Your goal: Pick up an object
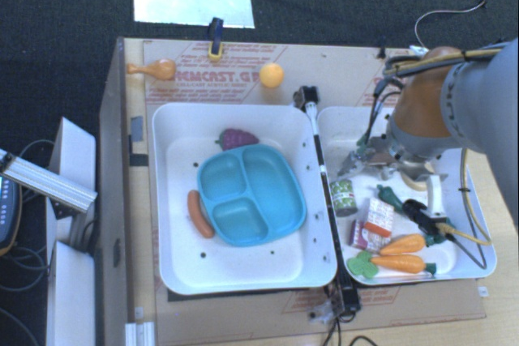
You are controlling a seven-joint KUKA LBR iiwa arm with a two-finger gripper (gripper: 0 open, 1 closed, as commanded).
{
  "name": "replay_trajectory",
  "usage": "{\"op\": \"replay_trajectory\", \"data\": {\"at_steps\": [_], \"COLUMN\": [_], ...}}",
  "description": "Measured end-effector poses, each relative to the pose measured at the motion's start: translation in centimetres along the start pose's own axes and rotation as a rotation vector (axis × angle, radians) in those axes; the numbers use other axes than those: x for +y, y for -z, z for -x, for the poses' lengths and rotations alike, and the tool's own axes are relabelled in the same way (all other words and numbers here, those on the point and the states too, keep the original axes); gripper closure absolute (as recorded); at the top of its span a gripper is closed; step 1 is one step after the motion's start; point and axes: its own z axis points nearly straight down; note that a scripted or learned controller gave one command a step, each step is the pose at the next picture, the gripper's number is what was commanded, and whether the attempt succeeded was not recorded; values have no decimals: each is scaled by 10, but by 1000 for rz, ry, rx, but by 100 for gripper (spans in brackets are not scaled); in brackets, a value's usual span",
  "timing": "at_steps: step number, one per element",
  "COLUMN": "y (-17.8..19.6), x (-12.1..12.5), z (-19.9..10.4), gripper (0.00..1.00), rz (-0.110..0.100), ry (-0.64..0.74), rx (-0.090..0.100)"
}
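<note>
On the far left of the surface (243, 65), behind the bins, lies a tan toy w/ a thin handle (154, 70). The left bin (174, 255) comes next. A small orange-red sausage (199, 214) lies in it, just beside the left edge of a blue plate (251, 194). The plate has 3 parts & sits about in the middle of that bin. A purple toy (238, 138) peeks out at the plate's far edge, touching it. Behind the bin, on the bare surface, rests an orange ball (272, 75). Then the right bin (345, 126), where the stuff I could pick is. A green can (343, 196) stands near that bin's left wall. Just to its right & a bit nearer the front is a red & white box (373, 224). At the front of the bin lie 2 carrots side by side, the top carrot (403, 244) & the low carrot (399, 262), green ends to the left. My tool (381, 162) is low in the right bin, behind the can & box, near them but apart. I can't tell if it's spread or pressed together, & I see nothing pinched in it. My grey arm (474, 105) w/ its orange band comes in from the right.
</note>
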Motion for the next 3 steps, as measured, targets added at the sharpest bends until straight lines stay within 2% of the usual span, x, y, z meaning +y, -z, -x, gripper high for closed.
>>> {"op": "replay_trajectory", "data": {"at_steps": [1, 2, 3], "y": [1, 6, 0], "x": [26, -15, -39], "z": [37, 45, 59], "gripper": [0, 0, 0], "rz": [2, 1, 0], "ry": [0, 0, 0], "rx": [-1, 0, 0]}}
